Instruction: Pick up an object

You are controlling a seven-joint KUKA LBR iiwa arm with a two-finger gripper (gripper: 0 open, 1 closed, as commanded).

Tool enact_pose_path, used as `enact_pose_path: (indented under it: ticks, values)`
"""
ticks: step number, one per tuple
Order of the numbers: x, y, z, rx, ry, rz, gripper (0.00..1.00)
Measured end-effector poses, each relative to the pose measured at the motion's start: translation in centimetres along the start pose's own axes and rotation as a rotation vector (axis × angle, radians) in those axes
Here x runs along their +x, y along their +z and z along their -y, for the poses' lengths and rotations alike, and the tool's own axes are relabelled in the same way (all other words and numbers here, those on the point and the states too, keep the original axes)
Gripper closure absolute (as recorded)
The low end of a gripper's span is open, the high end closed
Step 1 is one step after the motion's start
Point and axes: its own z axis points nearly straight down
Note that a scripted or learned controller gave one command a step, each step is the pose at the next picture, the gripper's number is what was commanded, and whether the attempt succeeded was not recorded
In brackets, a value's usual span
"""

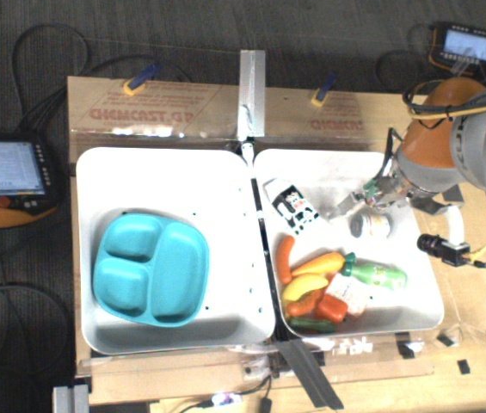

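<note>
My gripper [370,206] hangs over the upper right part of the right bin [415,312], above bare white floor. A small black-and-white carton [294,206] lies to its left, near the bin's divider. Below it, toward the front, is a pile: an orange carrot [285,258], a yellow banana [314,267], a red pepper [330,308], a dark green vegetable [311,324] and a green bottle [375,274] with a white label. The gripper stands apart from all of them.
The left bin [225,179] holds a turquoise divided plate [150,268]. A metal post [252,93] rises at the back between the bins. A tablet [9,172] lies off the bench at the left.
</note>
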Motion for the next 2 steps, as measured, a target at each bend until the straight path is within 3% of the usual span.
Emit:
enact_pose_path:
  ticks: [1,2]
  values:
    - [-0.26,-0.22,1.98,-0.01,-0.066,-0.001,0.0]
    - [-0.36,-1.06,1.99,-0.005,-0.072,-0.003,1.0]
